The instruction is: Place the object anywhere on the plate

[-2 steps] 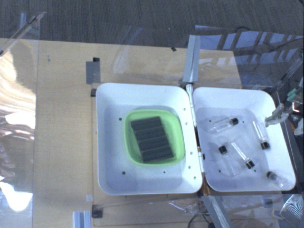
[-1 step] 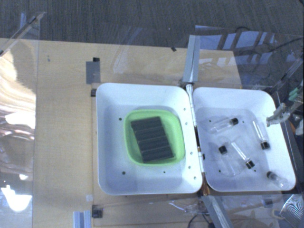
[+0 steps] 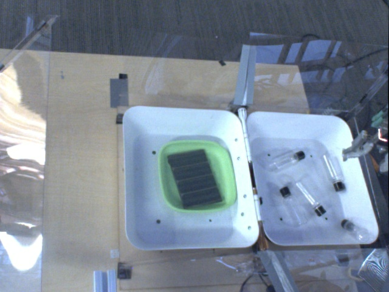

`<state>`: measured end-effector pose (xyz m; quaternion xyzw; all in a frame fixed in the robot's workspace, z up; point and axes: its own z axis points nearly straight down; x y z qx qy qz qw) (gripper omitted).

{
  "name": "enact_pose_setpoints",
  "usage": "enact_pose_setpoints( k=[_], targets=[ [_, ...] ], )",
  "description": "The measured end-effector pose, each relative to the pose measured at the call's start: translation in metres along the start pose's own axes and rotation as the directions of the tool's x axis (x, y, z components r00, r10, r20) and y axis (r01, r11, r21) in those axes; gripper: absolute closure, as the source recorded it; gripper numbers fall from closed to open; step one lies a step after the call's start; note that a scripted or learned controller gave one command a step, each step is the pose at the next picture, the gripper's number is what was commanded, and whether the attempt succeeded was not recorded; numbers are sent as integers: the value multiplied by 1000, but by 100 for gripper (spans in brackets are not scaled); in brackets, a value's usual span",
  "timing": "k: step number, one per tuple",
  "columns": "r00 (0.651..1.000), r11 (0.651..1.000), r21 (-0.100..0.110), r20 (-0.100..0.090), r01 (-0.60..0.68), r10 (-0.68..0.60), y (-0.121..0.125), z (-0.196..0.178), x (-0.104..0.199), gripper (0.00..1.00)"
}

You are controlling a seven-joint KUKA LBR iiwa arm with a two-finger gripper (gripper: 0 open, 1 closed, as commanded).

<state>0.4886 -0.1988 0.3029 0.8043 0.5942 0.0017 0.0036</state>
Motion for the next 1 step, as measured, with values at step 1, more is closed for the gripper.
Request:
enact_pose_setpoints(
  k=[1],
  targets=[
    [1000,1000,-8,2,9,-9,2,-11,2,100]
  ],
)
